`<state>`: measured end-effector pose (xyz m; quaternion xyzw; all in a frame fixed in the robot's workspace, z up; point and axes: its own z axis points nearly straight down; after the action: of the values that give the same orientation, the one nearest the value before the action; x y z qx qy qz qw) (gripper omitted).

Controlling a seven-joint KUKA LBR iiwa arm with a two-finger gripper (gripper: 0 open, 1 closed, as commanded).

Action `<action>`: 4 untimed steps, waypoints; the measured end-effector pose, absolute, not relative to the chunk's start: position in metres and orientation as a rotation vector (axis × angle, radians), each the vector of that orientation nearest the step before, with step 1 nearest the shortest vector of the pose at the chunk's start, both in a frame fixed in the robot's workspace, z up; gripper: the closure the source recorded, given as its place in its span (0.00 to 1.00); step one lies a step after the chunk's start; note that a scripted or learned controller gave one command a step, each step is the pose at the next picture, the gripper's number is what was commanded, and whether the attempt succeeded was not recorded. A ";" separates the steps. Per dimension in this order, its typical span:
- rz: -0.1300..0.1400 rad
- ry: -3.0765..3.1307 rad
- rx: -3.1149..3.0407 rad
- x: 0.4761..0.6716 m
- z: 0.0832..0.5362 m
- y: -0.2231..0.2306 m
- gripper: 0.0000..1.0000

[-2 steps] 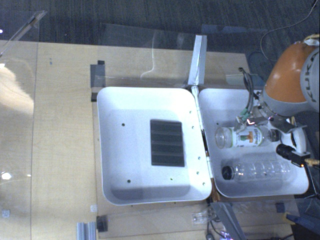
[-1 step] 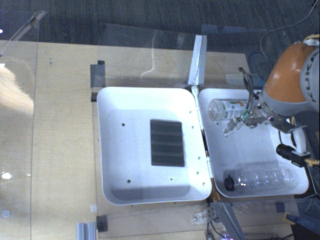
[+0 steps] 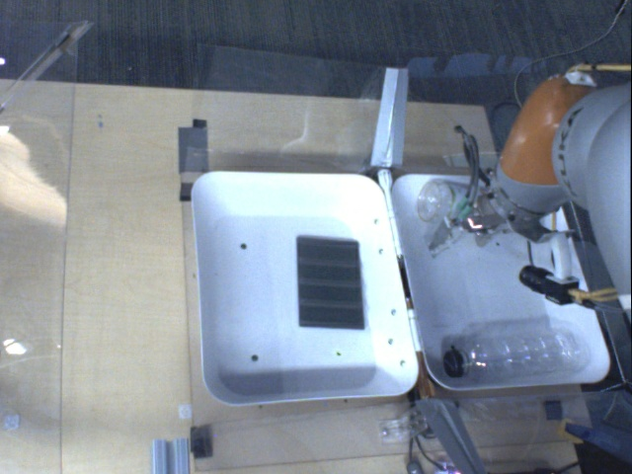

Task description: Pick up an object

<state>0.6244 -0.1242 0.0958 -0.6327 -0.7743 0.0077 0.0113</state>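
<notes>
Across the middle of the view runs a pale wooden table (image 3: pixel 109 294), with dark carpeted floor (image 3: pixel 247 18) along the 12 o'clock edge. Two shallow white bins sit side by side on it. On the left bin (image 3: pixel 227 265) lies a dark ribbed rectangular pad (image 3: pixel 331 281) near its centre. The right bin (image 3: pixel 494 294) touches it along a shared edge, and a grey metal bar (image 3: pixel 389 117) stands at 12 o'clock from that seam.

A clear plastic bottle (image 3: pixel 513 352) with a black cap lies on its side along the right bin's 6 o'clock rim, cap toward 9 o'clock. A small clear rounded object (image 3: pixel 434 202) rests at the bin's 11 o'clock corner.

From 3 o'clock the grey arm (image 3: pixel 602 166) reaches in, its orange band (image 3: pixel 538 131) above the wrist. The end effector (image 3: pixel 472 215) hangs over the bin's 12 o'clock part, just beside the clear rounded object; whether its fingers are spread or pressed together I cannot tell.
</notes>
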 end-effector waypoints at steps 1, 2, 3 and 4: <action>-0.004 -2.394 -2.036 0.612 0.128 -0.162 0.00; 0.079 -2.504 -1.784 0.645 0.082 -0.184 0.00; 0.040 -2.460 -1.892 0.657 0.084 -0.215 0.00; 0.056 -2.480 -1.890 0.656 0.085 -0.186 0.00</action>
<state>0.6559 -0.1862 0.0846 -0.6060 -0.7951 0.0179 0.0116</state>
